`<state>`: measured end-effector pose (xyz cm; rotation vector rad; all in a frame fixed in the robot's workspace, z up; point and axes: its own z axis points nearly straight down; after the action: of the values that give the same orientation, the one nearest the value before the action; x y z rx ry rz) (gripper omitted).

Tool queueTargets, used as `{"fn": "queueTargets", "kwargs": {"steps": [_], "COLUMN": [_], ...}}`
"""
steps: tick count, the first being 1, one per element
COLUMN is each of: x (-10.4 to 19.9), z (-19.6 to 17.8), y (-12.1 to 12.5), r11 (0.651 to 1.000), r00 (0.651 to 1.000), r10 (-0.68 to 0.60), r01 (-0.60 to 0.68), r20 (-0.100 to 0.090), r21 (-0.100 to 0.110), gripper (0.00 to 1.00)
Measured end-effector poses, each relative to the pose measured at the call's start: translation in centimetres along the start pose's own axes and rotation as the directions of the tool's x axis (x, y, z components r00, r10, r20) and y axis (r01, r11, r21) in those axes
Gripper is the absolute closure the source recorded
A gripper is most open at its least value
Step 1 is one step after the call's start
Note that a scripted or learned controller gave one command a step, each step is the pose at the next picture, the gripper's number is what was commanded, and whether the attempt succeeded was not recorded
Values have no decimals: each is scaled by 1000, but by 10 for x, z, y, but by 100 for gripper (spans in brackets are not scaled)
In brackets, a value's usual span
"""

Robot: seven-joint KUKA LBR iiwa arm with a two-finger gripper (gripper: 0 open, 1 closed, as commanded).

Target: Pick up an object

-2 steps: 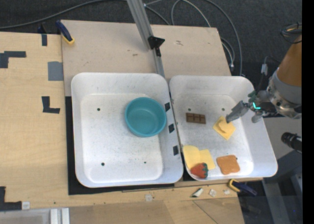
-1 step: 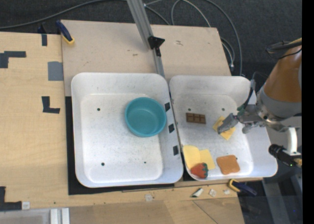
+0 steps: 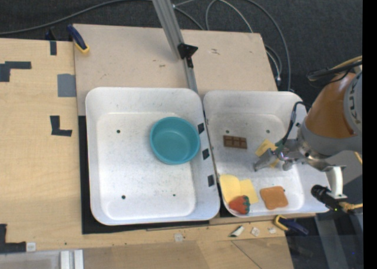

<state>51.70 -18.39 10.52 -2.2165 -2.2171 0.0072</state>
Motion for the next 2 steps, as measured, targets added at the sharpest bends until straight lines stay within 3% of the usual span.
{"fn": "queueTargets", "kwargs": {"steps": [1,2], "x": [0,1], "z": [16,5], "y": [0,1], "r11": [1000,1000], "r00": [1000,1000], "r10": [-1,-2], "r01": [1,2], "r20": [3,1], "r21": [-7,-7], "gripper": [0,100]}}
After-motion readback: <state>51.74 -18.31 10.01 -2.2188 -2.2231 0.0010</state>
